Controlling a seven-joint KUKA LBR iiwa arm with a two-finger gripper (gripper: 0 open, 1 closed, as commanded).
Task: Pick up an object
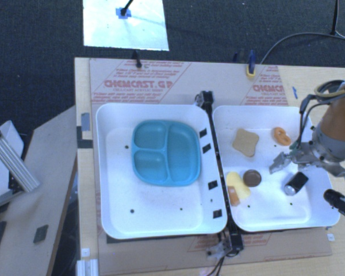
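The right bin (276, 217) holds several small objects. A tan bread-like piece (245, 142) lies near its middle, and an orange ring-shaped piece (282, 135) lies to the right of it. A brown round object (252, 178) sits beside a yellow piece with an orange end (236, 186) at the left wall. My gripper (286, 174) hangs low over the right part of this bin, right of the brown object and below the orange ring. It is open, with only bare bin floor between its fingers.
A blue divided plate (164, 153) lies in the left bin (121, 211). A black-clipped divider (214, 154) separates the bins. The arm's grey body (336, 134) and cables cover the right bin's right edge. A white sheet (125, 17) lies beyond the bench.
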